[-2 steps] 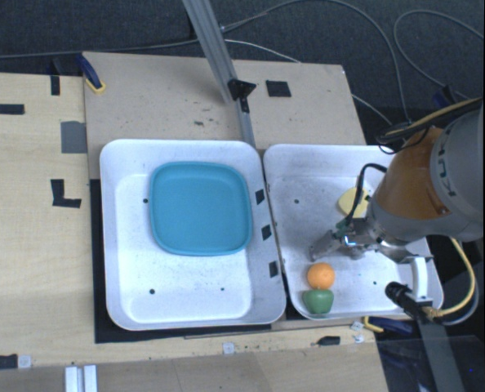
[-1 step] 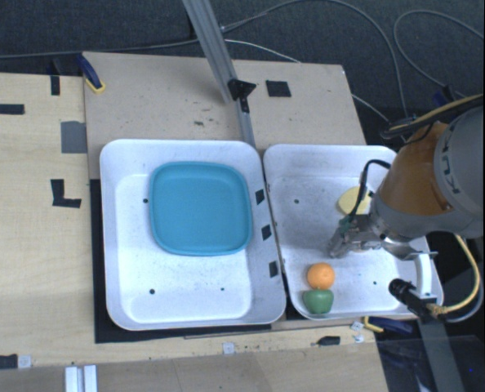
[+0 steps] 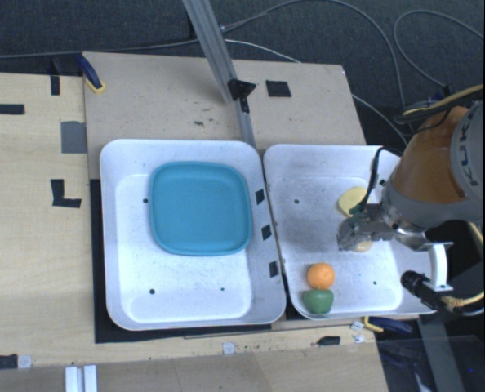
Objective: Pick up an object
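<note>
Right now, as seen from beside the bench:
Bench: two shallow white bins sit side by side on a wooden top, their inner walls touching.
Left bin point(image 3: 128, 219): holds a teal square plate point(image 3: 200, 208), lying flat toward the far side and centre.
Right bin point(image 3: 304, 170): holds an orange ball point(image 3: 321, 275) near the front edge, with a green round object point(image 3: 318, 301) just in front of it, touching it and against the front wall.
Yellow object point(image 3: 350, 198): pale and flat, toward the bin's right side, partly covered by the gripper.
Arm point(image 3: 438, 178): grey with an orange band, reaching in from the right over the right bin.
Gripper point(image 3: 355, 235): low over the bin floor, at the near edge of the yellow object, well apart from the ball.
Jaws: I cannot tell whether they are spread or closed; the wrist hides them.
</note>
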`<state>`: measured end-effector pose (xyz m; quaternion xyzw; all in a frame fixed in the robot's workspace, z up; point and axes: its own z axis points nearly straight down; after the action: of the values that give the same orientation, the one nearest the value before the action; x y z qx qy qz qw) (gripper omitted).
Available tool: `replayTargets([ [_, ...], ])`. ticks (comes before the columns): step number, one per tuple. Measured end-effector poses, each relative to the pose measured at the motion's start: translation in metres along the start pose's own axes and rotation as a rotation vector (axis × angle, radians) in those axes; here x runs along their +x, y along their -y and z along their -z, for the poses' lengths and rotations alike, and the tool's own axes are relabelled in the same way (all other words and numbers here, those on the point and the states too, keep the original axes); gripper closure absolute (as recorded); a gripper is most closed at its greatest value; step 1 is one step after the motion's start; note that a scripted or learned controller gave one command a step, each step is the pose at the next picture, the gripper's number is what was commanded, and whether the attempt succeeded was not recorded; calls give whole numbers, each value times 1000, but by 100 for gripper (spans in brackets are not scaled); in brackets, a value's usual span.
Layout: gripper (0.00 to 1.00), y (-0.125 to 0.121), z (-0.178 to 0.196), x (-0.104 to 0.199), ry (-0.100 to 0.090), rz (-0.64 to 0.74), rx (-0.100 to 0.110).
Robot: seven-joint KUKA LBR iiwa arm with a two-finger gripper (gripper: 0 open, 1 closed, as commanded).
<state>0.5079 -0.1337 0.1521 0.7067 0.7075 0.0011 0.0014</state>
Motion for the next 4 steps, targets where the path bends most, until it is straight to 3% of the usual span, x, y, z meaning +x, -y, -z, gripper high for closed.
replayTargets([
  [1, 100, -11, 55, -1, 0, 0, -1],
  [2, 100, -11, 74, -1, 0, -1, 3],
  [3, 100, -7, 72, 57, -2, 4, 4],
  [4, 100, -21, 66, 111, -2, 4, 5],
])
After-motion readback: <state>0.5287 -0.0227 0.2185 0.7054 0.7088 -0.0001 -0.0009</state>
